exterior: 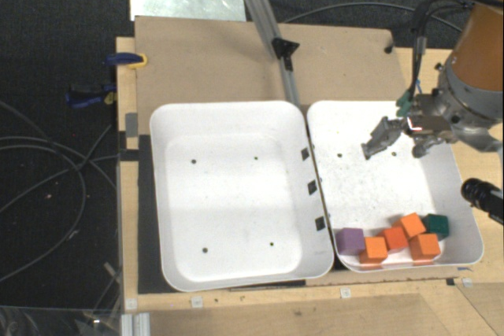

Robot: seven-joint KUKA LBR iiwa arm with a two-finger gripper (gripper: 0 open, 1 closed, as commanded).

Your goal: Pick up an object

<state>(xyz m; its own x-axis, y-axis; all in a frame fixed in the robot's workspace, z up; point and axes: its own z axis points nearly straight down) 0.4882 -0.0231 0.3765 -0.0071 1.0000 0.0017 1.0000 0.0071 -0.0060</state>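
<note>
Several small blocks lie bunched along the front wall of the right bin (465, 193): a purple block (350, 239), several orange blocks (394, 237) and a dark green block (437, 226). My gripper (403, 143) hangs over the back half of that bin, well above and behind the blocks. It is open, its fingers (379, 139) spread apart with nothing between them. The arm's orange band (482, 43) rises at the right edge.
The left bin (169, 130) lies beside the right one, their walls touching in the middle. A slanted grey pole (264, 12) crosses the bench's back. A blue and yellow clamp (126, 60) grips the bench's left edge. Cables lie on the floor at left.
</note>
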